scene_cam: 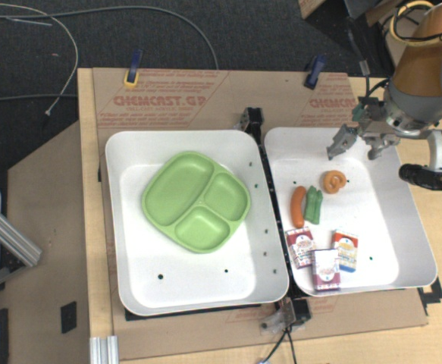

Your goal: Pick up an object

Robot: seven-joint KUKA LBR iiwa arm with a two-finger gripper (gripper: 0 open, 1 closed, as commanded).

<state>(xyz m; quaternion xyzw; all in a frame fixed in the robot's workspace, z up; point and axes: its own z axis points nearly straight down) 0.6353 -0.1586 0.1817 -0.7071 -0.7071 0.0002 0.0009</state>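
My gripper (355,146) hangs over the back of the right bin (402,226), its two fingers spread open with nothing between them. Just below it in the bin lies a small orange doughnut-like toy (333,180). To the left of that are an orange carrot-shaped piece (298,205) and a green piece (314,205) side by side. Nearer the front edge lie three small cartons: a red-and-white one (302,247), a purple one (327,269) and a red-and-blue one (346,251).
The left bin (130,271) holds a green divided plate (196,201). Black clamps sit between the bins at the back (252,119) and front (290,313). Blue clips (133,66) (315,71) hold the cardboard base. A metal rail (8,237) stands at far left.
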